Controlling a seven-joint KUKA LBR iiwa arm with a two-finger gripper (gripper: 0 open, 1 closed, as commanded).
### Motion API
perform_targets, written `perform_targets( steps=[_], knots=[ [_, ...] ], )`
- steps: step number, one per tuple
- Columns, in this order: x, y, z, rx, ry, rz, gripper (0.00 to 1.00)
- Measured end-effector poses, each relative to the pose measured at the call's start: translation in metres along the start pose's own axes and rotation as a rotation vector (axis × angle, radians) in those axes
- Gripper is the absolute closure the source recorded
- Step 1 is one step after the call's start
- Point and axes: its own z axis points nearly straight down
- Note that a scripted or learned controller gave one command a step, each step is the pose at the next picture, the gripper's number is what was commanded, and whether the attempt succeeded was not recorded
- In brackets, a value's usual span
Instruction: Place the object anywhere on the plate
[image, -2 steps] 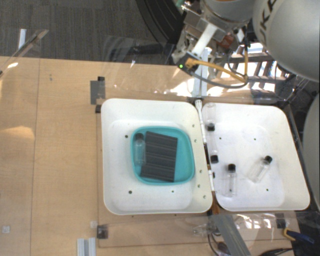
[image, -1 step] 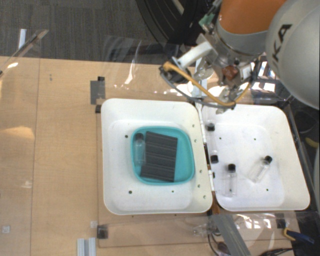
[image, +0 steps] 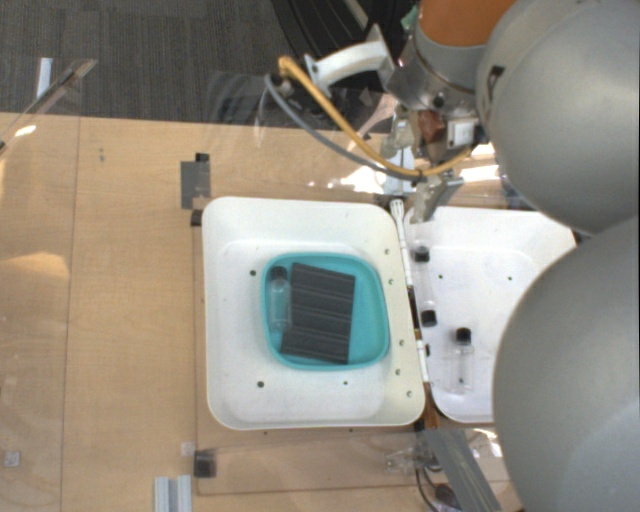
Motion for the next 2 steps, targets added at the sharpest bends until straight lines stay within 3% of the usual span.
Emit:
perform_targets(
  steps=[1, 2],
  knots=[
    [-0.016, 0.027, 0.087, 0.0, -0.014, -0.021, 0.0],
    [-0.028, -0.056, 0.157, 0.003, -0.011, -0.005, 0.0]
  ],
)
